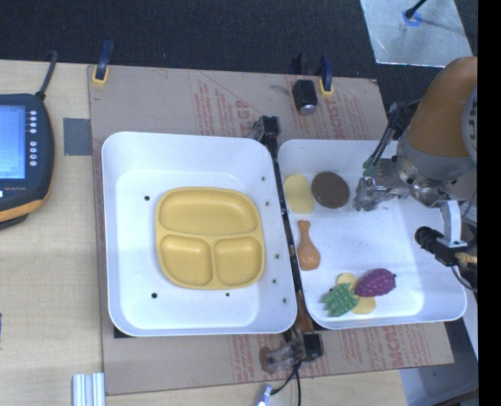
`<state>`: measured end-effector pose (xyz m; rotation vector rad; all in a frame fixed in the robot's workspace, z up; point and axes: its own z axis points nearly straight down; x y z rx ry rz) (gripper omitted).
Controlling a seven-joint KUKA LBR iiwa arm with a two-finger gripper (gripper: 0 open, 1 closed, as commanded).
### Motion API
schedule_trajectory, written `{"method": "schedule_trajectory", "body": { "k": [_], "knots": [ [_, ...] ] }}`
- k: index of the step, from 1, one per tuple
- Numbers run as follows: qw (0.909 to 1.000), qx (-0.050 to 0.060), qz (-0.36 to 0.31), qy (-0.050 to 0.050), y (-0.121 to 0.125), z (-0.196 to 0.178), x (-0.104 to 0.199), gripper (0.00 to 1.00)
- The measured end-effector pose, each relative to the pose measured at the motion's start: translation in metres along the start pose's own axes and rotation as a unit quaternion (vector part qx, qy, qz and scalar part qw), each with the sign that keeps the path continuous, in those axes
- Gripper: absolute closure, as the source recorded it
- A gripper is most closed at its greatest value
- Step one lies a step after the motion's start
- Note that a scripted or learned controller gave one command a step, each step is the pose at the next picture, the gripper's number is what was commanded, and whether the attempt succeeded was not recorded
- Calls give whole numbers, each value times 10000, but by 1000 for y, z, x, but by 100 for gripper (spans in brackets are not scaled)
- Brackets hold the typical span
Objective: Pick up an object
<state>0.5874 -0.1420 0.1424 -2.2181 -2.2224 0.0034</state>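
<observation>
While gripper (367,200) hovers, brown disc (329,189) just beside

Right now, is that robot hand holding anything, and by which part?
Nothing shows between the gripper's fingers. It hangs just right of the brown disc, apart from it.

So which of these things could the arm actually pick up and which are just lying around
Job:
hand
brown disc
pale yellow piece
orange drumstick
purple grapes
green toy

Lying about:
yellow divided tray
pendant with a screen
blue clamps
</observation>
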Motion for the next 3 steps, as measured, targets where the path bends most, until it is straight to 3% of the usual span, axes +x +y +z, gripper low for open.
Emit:
{"method": "schedule_trajectory", "body": {
  "k": [1, 2, 3],
  "knots": [
    [10000, 2, -2, 2, 0, 0, 0, 0],
    [10000, 1, -16, -3, 40, 51, 40, 0],
    [10000, -5, -8, 3, 67, 50, 46, 0]
  ]
}}
